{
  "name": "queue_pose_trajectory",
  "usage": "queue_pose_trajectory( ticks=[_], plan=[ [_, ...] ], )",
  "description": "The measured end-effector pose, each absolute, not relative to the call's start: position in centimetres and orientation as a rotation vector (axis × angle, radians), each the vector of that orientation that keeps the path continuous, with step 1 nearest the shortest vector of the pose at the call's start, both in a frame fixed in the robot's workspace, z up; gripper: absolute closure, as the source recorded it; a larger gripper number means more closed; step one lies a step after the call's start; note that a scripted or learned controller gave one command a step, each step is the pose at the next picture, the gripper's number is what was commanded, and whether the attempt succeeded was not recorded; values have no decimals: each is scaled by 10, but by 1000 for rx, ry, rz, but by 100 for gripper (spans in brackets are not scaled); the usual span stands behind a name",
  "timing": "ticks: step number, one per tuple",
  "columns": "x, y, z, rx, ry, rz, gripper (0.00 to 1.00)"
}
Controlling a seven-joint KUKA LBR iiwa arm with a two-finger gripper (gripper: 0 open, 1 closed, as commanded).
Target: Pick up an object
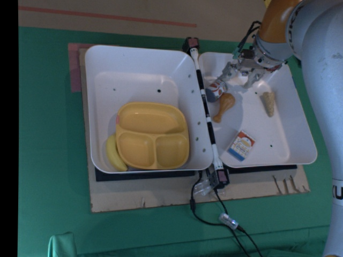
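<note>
The gripper [239, 80] hangs in the upper part of the right bin [300, 143] with its fingers spread and nothing between them. Just below lies a toy drumstick [224, 106], and a small red, white and blue object [215, 89] sits by the left finger. Right of them lies a cone [268, 103]; a small carton [241, 145] rests lower down. The left bin [102, 68] holds a yellow tray [152, 135] and a banana [114, 154].

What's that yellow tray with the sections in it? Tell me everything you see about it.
The yellow tray looks like smooth plastic, rounded at the corners, with three compartments: one long one along the far side and two smaller ones nearer the camera. It lies flat, slightly turned, in the left white bin. A banana lies against its left near edge.
</note>
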State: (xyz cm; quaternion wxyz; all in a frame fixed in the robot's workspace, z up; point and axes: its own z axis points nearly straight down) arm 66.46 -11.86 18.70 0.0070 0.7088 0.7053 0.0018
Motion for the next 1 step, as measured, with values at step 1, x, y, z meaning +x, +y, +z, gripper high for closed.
queue_pose_trajectory(
  ticks=[1],
  plan=[
    [665, -119, 187, 2217, 2206, 6, 0]
  ],
)
